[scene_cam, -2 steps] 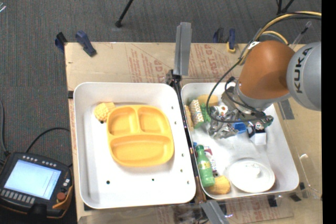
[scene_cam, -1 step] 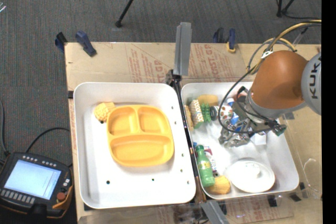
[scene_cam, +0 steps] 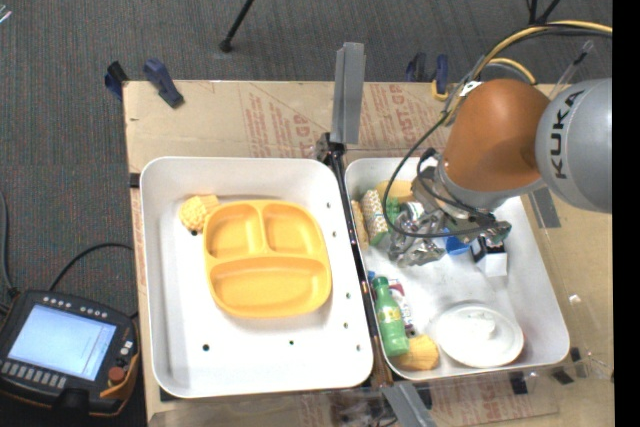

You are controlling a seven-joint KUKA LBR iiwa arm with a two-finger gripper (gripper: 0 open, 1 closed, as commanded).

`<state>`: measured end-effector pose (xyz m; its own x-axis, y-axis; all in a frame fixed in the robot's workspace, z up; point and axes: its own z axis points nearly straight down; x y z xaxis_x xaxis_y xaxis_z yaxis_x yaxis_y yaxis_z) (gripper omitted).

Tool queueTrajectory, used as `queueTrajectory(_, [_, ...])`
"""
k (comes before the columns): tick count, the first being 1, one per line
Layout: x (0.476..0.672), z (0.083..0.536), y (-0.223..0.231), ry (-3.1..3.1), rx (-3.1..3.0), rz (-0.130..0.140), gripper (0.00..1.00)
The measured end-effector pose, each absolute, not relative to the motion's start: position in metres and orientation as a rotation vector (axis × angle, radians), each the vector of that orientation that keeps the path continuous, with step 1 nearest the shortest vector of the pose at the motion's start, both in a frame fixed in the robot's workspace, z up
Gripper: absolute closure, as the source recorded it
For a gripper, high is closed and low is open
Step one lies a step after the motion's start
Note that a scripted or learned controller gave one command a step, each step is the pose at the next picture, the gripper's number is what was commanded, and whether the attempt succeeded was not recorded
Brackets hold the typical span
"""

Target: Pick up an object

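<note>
2 white bins sit side by side on the bench (scene_cam: 240, 120). The left bin (scene_cam: 165, 315) holds a yellow divided plate (scene_cam: 267, 258) with 3 compartments, lying flat near the middle, and a small yellow corn piece (scene_cam: 196, 210) touching the plate's upper-left corner.

The right bin (scene_cam: 540, 310) is more crowded. A corn cob (scene_cam: 375, 215) lies along its left wall near the top. Below it a green bottle (scene_cam: 390, 315) lies lengthwise beside the same wall, and a yellow lump (scene_cam: 423, 352) rests at the bottle's lower end. A round white lid (scene_cam: 480, 335) sits flat in the lower right part. A small white and blue block (scene_cam: 490, 258) lies near the middle, just right of my gripper (scene_cam: 418, 240).

My arm comes in from the right, the orange band (scene_cam: 495, 135) bulging over the top half of the right bin, with yellow and black cables (scene_cam: 520, 45) looping above it. My gripper points down into the upper middle of that bin, between the corn cob and the block. I cannot tell how my jaws stand; the metal parts blur together from this angle, and nothing can be seen between them.
</note>
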<state>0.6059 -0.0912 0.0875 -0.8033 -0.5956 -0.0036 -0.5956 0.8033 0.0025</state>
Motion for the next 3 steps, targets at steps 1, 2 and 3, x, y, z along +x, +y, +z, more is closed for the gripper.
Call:
queueTrajectory(1, [0.607,0.098,-0.089,2.976,-0.986,0.006,1.0])
queueTrajectory(2, [0.522,0.087,-0.084,3.094,-0.542,0.002,1.0])
queueTrajectory(3, [0.561,0.271,-0.096,3.116,-0.263,-0.003,1.0])
